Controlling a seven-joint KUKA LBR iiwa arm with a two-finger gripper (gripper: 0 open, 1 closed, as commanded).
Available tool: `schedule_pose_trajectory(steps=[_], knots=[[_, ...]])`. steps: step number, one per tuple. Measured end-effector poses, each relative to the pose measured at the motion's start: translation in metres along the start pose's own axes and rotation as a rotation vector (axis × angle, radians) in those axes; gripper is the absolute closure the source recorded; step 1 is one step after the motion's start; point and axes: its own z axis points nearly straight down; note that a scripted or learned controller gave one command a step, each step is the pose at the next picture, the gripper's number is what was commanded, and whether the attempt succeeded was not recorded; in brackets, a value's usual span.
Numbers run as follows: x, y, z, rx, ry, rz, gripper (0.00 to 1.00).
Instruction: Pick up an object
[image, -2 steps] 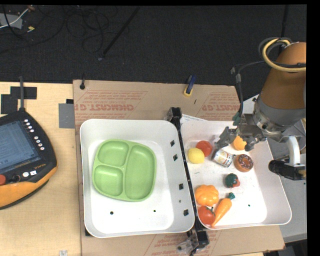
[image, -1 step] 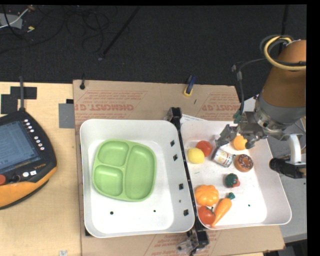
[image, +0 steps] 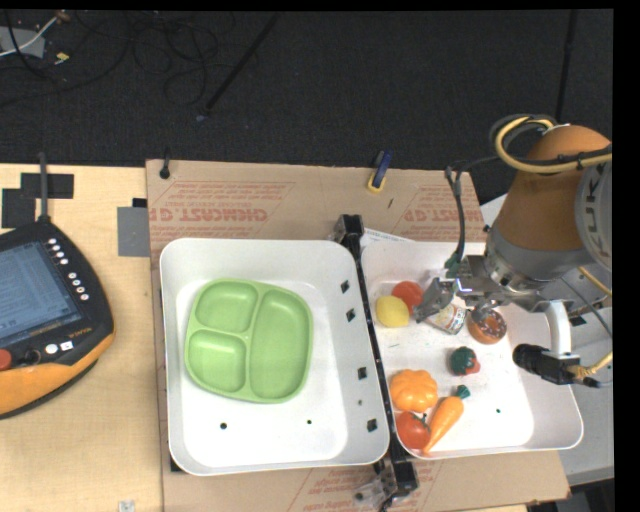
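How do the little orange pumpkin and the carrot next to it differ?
The pumpkin is squat, round and ribbed; the carrot is long and tapers to a point. The pumpkin is yellow-orange, the carrot a deeper orange with a green top. The pumpkin sits nearer the bin divider, the carrot lies slantwise below it. Both are toy foods in the right bin.

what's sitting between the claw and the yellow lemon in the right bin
Nothing visible. The claw sits in the right bin just right of the yellow lemon, with bare white floor between them. A red tomato touches the lemon from above, crowding that side.
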Motion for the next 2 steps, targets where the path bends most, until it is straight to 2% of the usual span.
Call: schedule_pose_trajectory(steps=[2], knots=[[0.013,-0.018,0.112,0.0,0.001,0.0,0.0]])
